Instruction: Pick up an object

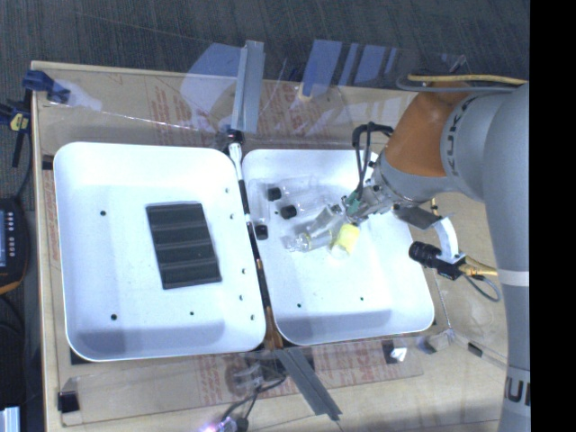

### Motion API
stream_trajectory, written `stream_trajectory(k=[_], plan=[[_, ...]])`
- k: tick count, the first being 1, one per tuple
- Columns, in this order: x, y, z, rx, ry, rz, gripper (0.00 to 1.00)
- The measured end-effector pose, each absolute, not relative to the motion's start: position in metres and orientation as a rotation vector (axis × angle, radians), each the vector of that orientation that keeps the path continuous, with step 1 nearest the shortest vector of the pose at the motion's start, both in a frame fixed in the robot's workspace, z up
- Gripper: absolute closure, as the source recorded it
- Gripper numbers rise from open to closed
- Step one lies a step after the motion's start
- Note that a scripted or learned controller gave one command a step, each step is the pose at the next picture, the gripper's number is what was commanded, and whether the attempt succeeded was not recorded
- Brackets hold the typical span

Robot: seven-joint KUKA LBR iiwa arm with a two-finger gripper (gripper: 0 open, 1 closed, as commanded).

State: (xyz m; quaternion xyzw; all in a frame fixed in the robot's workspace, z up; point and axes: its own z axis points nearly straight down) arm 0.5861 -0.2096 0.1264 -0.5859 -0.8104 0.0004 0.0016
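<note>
In the right bin [396, 313] lies a heap of clear plastic pieces with black caps [301, 214] and a small yellow object [346, 238]. My gripper [353, 209] reaches down from the right and sits at the heap's right edge, just above the yellow object. Its tips are small and partly hidden among the clear plastic. A dark ribbed rectangular block [184, 244] lies flat in the middle of the left bin [81, 322].
The grey arm with its orange band [423, 142] covers the right bin's upper right corner. A black cylindrical part [432, 257] sticks out by the bin's right rim. A metal divider [245, 88] stands behind the bins.
</note>
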Motion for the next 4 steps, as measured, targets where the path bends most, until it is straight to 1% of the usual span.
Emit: stream_trajectory(k=[1,2,3,4], plan=[[0.618,-0.197,0.092,-1.737,-2.616,0.001,0.00],[0.600,-0.209,0.110,-1.696,-2.640,0.002,0.00],[0.600,-0.210,0.109,-1.697,-2.640,0.002,0.00],[0.608,-0.190,0.092,-1.650,-2.666,0.002,0.00]])
